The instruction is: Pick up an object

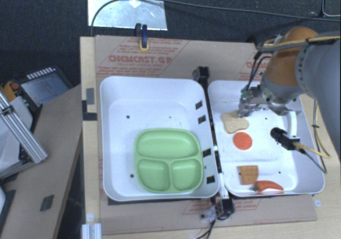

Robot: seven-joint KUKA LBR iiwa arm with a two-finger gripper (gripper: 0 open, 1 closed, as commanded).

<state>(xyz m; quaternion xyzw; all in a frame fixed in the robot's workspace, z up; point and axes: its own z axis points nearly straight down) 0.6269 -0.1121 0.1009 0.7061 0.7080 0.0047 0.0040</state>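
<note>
Just beside the tan biscuit, at its far edge, hand in the right bin (open or closed unclear)

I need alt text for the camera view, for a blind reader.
The gripper hangs at the upper edge of a beige piece in the right bin, beside a red disc, a brown square and an orange toy. The left bin holds a green divided plate.

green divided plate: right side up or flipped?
Right side up. The green plate lies flat in the left bin, and its three hollow compartments face up toward the camera.
</note>
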